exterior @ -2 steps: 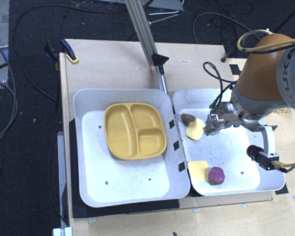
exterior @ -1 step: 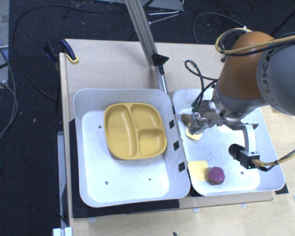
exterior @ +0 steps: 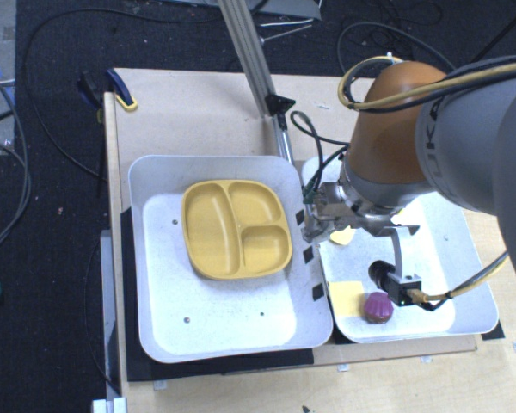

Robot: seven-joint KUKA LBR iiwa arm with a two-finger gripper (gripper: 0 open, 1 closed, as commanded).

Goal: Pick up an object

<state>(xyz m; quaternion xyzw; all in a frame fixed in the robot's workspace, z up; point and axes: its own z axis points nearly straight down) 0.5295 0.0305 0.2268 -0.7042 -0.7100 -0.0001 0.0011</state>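
Item: the arm, with the approach step in hand. You are looking at it reaching in over the right bin, its gripper hanging near that bin's inner wall. How the jaws are standing I cannot tell, since the wrist is covering them.

Item: candidates for lifting. A purple ball is lying in the right bin, at its near edge. A pale yellow block is touching the ball on the side toward the left bin. A yellow scrap is peeking out under the wrist (too hidden to name).

Item: next move, as I judge it. You are needing a descent centred on one piece, probably the ball, with the jaws straddling it and clear of the block.

Item: surroundings. The left bin, just beside the right bin, is holding a yellow divided plate. Both bins are sitting on a pale wooden bench; dark floor and cables are lying beyond it.
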